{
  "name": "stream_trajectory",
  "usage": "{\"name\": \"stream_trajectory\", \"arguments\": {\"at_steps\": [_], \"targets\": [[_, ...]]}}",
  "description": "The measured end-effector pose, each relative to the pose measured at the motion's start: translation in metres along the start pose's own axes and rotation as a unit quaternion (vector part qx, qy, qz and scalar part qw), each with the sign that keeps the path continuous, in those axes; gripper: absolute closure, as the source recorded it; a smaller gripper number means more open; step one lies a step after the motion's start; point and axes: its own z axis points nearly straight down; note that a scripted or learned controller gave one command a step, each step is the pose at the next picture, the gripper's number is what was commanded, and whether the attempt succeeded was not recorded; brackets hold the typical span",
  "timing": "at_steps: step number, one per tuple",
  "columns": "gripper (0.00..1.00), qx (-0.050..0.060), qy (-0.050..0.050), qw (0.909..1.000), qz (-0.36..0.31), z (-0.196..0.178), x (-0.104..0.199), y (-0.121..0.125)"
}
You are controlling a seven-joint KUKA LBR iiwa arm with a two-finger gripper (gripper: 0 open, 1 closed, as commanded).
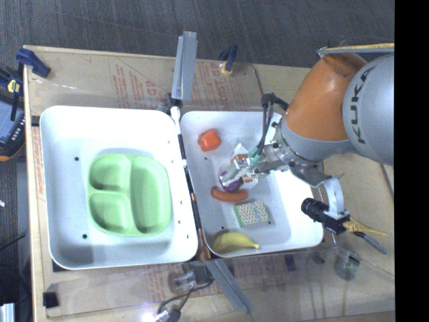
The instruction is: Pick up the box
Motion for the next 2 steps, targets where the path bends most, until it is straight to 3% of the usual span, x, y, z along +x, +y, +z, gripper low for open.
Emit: {"name": "stream_trajectory", "arguments": {"at_steps": [1, 2], "targets": [[0.00, 0.002, 0.001, 0.9980, -0.063, 0.076, -0.075, -0.034], [0.00, -0.002, -0.001, 0.9997, -0.024, 0.154, -0.067, -0.039]]}}
